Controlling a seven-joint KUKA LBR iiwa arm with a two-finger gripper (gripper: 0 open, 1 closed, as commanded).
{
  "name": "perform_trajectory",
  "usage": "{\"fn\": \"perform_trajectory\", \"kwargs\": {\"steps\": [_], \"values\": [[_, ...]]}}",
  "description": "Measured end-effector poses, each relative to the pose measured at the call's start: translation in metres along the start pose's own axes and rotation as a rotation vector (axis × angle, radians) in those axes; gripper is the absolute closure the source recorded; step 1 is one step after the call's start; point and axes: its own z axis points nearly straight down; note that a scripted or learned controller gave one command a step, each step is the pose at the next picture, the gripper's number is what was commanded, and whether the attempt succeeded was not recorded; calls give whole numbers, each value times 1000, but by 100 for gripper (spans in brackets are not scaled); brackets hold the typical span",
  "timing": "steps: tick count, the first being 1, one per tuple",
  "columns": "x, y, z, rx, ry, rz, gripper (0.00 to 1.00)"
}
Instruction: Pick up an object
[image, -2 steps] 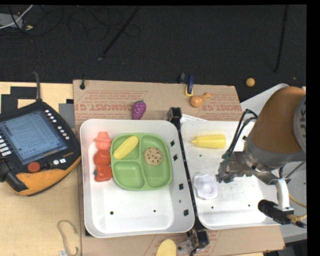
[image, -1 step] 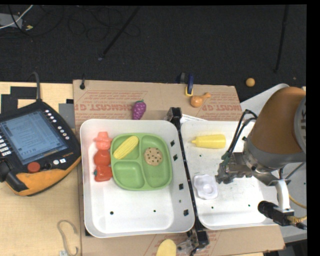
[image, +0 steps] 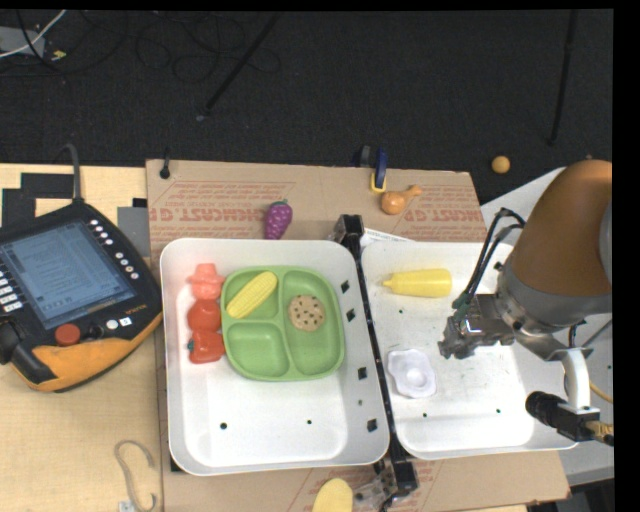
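Observation:
My gripper (image: 462, 340) hangs over the right bin (image: 470, 420), near its middle right. A small clear plastic cup (image: 411, 374) lies on the bin floor just left of and below the gripper. A yellow bottle-shaped toy (image: 418, 283) lies at the back of the same bin. In the left bin (image: 260, 430) a green divided plate (image: 262, 352) carries a corn cob (image: 249, 293) and a cookie (image: 306, 313). A red and pink toy (image: 204, 312) rests to the left of the plate.
A teach pendant (image: 62, 285) sits on the bench at the left. A purple grape toy (image: 278, 218) and an orange pear-like toy (image: 396, 199) lie on the cardboard behind the bins. A yellow object (image: 333, 495) lies in front of the bins.

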Motion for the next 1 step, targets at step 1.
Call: {"fn": "perform_trajectory", "kwargs": {"steps": [1], "values": [[-1, 10, 9, 1, 0, 0, 100]]}}
